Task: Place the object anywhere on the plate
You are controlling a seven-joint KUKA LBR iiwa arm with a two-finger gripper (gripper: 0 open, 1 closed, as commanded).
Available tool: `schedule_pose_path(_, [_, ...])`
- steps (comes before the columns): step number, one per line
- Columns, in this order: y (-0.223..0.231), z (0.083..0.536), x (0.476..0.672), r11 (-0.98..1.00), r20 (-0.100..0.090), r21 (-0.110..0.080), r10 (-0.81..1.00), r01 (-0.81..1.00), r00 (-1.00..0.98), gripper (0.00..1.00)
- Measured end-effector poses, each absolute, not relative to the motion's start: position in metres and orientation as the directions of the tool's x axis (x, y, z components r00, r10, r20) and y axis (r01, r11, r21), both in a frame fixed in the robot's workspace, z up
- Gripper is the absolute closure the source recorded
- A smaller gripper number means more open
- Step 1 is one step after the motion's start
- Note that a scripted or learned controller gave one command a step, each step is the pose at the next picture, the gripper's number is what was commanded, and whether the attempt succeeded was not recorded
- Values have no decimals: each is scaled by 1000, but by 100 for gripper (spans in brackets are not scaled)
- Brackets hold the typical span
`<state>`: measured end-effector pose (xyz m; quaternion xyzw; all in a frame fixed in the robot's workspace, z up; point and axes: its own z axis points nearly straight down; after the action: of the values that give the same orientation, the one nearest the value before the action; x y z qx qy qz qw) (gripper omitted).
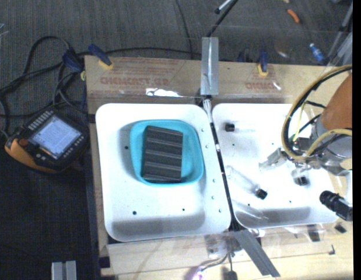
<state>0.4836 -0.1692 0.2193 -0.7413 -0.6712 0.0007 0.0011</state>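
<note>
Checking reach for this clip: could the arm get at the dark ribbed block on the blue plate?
Probably yes: the ribbed block lies uncovered on the blue plate, nothing above it; the gripper is over the right bin.

Left bin (110, 209): white plastic, smooth, slight sheen. Right bin (250, 139): same white plastic, glossier, clear film-like glare patches. Plate (195, 156): blue plastic, smooth, matt-satin. Block (163, 153) on plate: dark grey, ribbed top, matt, looks like rubber or plastic. Bench (145, 77): light wood-look board, matt, printed lettering. Post (210, 69) between bins: metal, brushed, shiny. Hand (297, 165): metal parts, pale grey, some shine. Floor (81, 10): dark carpet, rough, matt.
</note>
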Motion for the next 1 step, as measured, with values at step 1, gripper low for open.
schedule_pose_path(1, [-152, 164, 484, -538, -2, -5, 843, 843, 538, 0])
